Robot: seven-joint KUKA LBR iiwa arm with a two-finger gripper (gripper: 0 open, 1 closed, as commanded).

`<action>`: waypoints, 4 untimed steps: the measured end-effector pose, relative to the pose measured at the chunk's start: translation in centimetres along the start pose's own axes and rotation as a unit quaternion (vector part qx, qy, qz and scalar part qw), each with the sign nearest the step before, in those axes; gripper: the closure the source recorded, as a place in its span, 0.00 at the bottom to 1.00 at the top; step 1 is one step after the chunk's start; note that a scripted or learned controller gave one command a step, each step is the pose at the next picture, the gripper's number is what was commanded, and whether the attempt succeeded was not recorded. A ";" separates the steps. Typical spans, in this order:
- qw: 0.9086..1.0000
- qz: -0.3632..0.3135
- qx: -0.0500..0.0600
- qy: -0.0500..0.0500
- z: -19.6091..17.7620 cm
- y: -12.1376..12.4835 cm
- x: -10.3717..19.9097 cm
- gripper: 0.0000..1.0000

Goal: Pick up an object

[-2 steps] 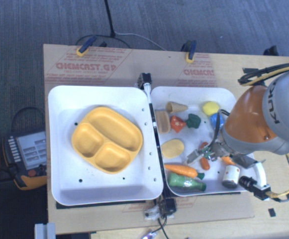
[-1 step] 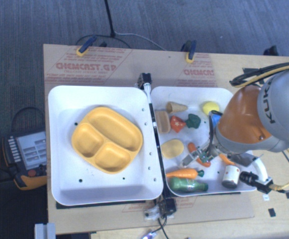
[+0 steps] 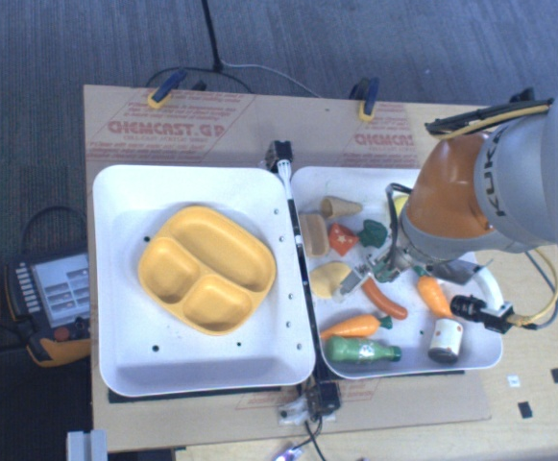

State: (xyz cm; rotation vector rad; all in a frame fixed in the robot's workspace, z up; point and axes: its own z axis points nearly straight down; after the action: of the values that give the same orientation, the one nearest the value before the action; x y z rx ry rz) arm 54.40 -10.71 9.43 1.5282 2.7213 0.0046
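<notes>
My gripper (image 3: 371, 273) is low in the right bin (image 3: 490, 358), under the grey arm with its orange band (image 3: 448, 193). Its fingers stand apart, and I see nothing between them. One fingertip (image 3: 354, 280) is next to a pale yellow piece (image 3: 329, 279). A red-orange pepper (image 3: 384, 299) lies just below the gripper. Around it lie a red piece (image 3: 342, 240), a green broccoli (image 3: 374, 229), a tan loaf (image 3: 314, 233), a beige cone (image 3: 340, 206), two carrots (image 3: 353, 327) (image 3: 433, 296), a green bottle (image 3: 364, 352) and a white can (image 3: 445, 340).
The left bin (image 3: 125, 349) holds a yellow divided plate (image 3: 207, 268). A ridge (image 3: 296, 257) separates the two bins. The arm covers the right bin's upper right part. Clamps (image 3: 166, 88) (image 3: 366, 101) and a cable run along the bench's far edge.
</notes>
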 end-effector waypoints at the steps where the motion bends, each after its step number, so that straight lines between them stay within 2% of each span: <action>1: 1.000 0.001 -0.004 -0.003 -1.1 0.2 -0.1 1.00; 2: 1.000 0.001 -0.003 -0.003 -1.1 0.2 -0.1 0.00; 3: 1.000 -0.027 0.002 0.005 0.1 4.0 -4.3 0.00; 4: 0.996 -0.092 0.006 0.008 -0.3 -2.8 -2.2 0.00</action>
State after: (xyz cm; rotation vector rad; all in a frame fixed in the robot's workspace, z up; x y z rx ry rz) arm 53.18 -14.00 9.73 1.2789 2.8674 -0.0016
